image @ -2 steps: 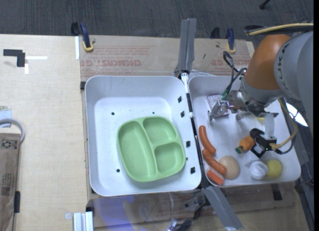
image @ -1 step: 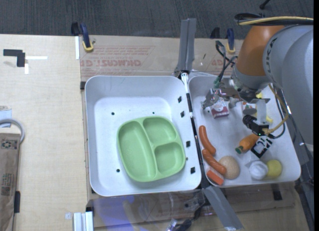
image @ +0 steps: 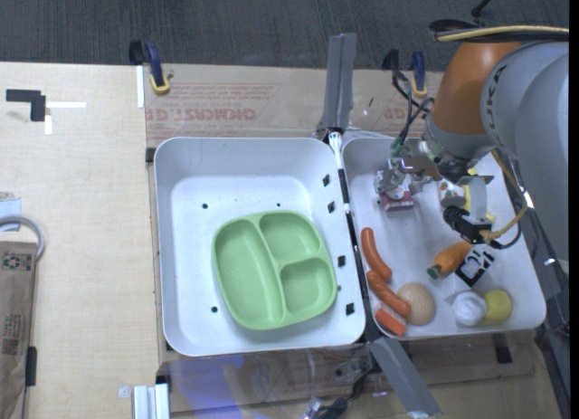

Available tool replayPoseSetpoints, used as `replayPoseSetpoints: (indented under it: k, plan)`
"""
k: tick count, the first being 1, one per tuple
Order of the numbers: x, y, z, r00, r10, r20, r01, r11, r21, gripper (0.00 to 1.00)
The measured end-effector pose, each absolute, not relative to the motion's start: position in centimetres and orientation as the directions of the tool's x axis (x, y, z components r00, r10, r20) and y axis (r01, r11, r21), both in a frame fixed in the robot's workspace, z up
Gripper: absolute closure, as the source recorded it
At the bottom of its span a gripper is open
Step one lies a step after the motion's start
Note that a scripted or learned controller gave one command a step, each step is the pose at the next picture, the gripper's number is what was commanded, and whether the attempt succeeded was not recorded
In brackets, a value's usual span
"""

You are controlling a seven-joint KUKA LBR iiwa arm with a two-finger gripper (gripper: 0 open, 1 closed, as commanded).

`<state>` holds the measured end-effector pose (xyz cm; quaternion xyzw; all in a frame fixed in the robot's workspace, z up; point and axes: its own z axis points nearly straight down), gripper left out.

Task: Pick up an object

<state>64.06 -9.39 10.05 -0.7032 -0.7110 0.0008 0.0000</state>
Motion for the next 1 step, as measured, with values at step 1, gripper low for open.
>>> replayPoseSetpoints:
  k: [1]
  plan:
    - [63.62, -4.14, 22.82, -0.048, 0.999, -0.001, 0.999, 0.048, -0.001, 1.00]
